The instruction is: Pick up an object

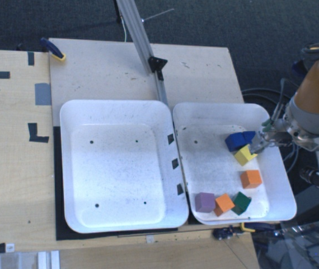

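Right bin [204,122] was the reference. It held six objects, all in its right half. A blue block [239,139] sat near the bin's right wall, about mid-depth. A yellow cube [244,155] touched the blue block's near side, tilted on the bin floor. An orange cube [251,179] sat apart from the yellow one, closer to the bin's near edge. Along the near edge were three more in a row: a purple cube [205,202], a second orange block [224,204] touching it, and a dark green block [241,203] touching that one.

The gripper [258,144] was down inside the right bin at its right wall, tips right at the seam between the blue block and the yellow cube. Whether the pincer was apart or clamped could not be told; the tips were blurred against the blocks. No object was visibly between them. The arm [312,102] came in over the bin's right rim, orange band above the wrist.

The left bin [70,116] sat flush against the right bin's left wall, showing bare speckled floor. A metal rail [140,29] ran from the far side of the bench toward the joint between the two bins.
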`<state>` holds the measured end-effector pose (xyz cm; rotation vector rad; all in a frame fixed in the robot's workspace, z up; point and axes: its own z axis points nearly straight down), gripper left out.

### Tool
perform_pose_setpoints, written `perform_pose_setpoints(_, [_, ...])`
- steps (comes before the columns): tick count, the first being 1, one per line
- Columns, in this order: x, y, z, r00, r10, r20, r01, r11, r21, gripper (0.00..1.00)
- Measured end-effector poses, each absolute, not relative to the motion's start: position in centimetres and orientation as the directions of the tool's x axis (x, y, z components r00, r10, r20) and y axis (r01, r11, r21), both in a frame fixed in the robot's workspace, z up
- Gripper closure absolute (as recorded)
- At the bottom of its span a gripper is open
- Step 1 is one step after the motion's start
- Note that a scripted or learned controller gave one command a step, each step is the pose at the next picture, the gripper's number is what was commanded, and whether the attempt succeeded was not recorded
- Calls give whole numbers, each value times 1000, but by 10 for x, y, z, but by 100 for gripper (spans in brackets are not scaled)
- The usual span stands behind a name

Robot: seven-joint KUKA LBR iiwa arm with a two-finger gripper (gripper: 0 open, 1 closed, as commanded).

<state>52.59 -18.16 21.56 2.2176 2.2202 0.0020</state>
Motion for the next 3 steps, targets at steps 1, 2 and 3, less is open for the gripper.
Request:
perform_pose_setpoints(1, [527,-181,269,-2,1000,-2,1000,2,5,100])
perform_pose_setpoints(2, [546,-124,261,-7,1000,1,1000,7,-1,100])
perform_pose_setpoints(3, [551,-66,264,-7,1000,2,1000,7,-1,100])
